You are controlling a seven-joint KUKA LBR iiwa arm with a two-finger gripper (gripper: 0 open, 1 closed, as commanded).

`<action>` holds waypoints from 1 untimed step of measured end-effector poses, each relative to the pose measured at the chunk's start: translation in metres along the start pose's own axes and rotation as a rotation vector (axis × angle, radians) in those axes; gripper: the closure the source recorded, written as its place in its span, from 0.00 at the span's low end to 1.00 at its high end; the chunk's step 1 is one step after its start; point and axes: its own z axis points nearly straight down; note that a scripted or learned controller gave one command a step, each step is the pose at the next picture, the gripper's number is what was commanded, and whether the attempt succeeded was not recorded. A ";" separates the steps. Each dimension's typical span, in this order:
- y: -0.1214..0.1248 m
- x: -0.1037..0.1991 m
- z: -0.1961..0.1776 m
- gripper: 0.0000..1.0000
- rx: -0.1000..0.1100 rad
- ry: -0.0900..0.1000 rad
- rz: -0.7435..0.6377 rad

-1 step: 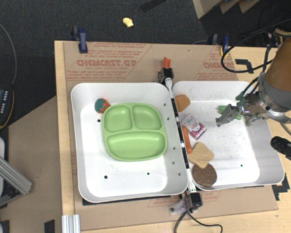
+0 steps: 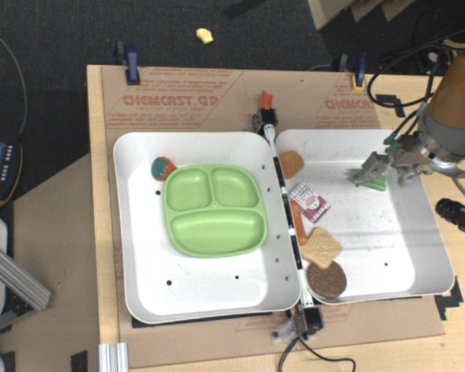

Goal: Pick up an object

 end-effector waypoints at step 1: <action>0.075 0.097 0.010 0.00 -0.003 0.007 -0.013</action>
